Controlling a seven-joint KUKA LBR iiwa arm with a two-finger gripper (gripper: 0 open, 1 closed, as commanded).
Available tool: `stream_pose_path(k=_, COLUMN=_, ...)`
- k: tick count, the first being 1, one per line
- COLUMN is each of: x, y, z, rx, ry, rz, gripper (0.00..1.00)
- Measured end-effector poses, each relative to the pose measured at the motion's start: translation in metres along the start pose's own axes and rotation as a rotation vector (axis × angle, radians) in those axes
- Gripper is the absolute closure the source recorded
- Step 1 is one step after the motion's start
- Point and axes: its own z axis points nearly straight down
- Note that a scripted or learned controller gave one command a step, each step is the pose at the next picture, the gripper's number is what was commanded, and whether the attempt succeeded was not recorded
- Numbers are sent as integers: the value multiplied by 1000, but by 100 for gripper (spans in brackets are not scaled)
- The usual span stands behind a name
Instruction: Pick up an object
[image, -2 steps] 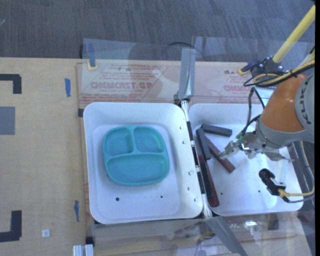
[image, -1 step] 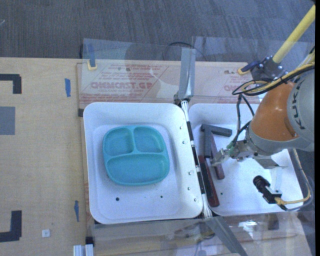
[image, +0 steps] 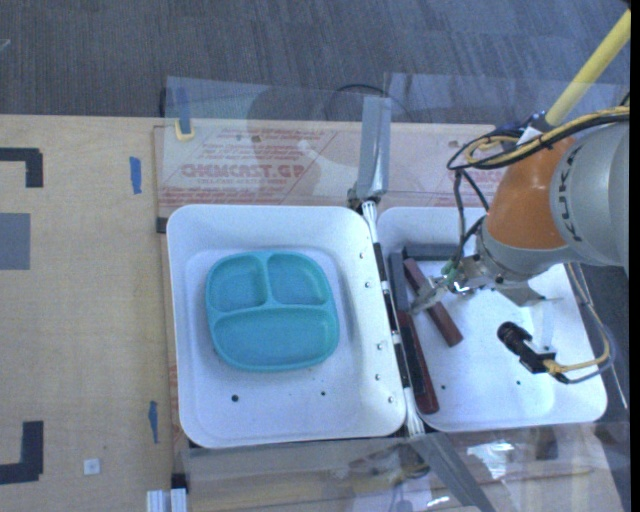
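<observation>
The gripper (image: 437, 291) hangs low over the left part of the right bin (image: 520, 400), below the orange band of the arm (image: 530, 210). Directly under and beside it lies a short brown block (image: 445, 322), tilted diagonally. I cannot tell whether the gripper touches the block. A long dark red stick (image: 418, 365) runs along the bin's left wall. A dark grey bar (image: 432, 251) lies near the bin's far edge, partly hidden by the arm.
The left bin (image: 190, 400) holds a teal divided plate (image: 271, 310). A black connector on a cable (image: 523, 346) hangs over the middle of the right bin. A grey post (image: 374, 150) stands behind the bins' shared wall.
</observation>
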Motion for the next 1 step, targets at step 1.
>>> stream_pose_path(k=1, x=5, y=-85, z=0, rx=3, ry=1, rz=4, gripper=0)
